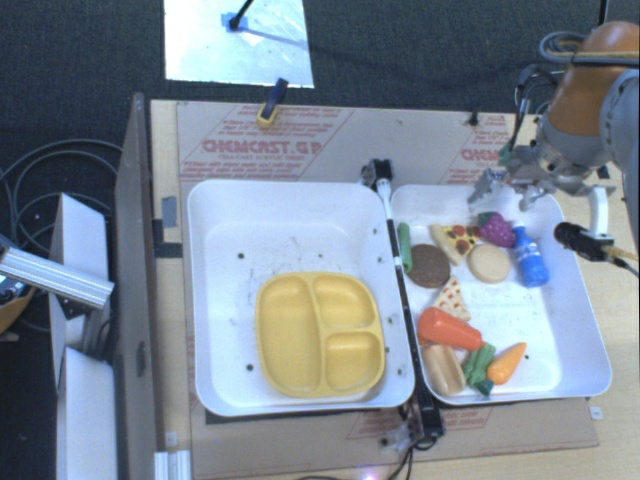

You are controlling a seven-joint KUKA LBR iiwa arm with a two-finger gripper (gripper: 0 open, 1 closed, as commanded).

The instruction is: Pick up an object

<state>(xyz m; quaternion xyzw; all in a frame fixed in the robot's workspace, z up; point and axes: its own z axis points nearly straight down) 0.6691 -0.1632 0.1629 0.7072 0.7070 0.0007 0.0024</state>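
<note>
Pincer (507, 190): being held spread above right bin's (585, 313) far edge, nothing pinched | target candidate: purple grapes (496, 229) being hovered over, lying just below among toy foods | yellow tray (320, 333): being left in left bin (215, 268).

A robotics lab bench, not a kitchen.

I work over two shallow white bins (300, 203) set side by side on a printed cardboard sheet (300, 138), with dark carpet (80, 48) beyond its far edge. Loose cables (40, 178) coil on the floor off the sheet's left edge beside a white metal frame (75, 298). The food in the right bin (580, 338) is plastic toy stuff, and the yellow divided tray (320, 333) lies in the left one.
</note>
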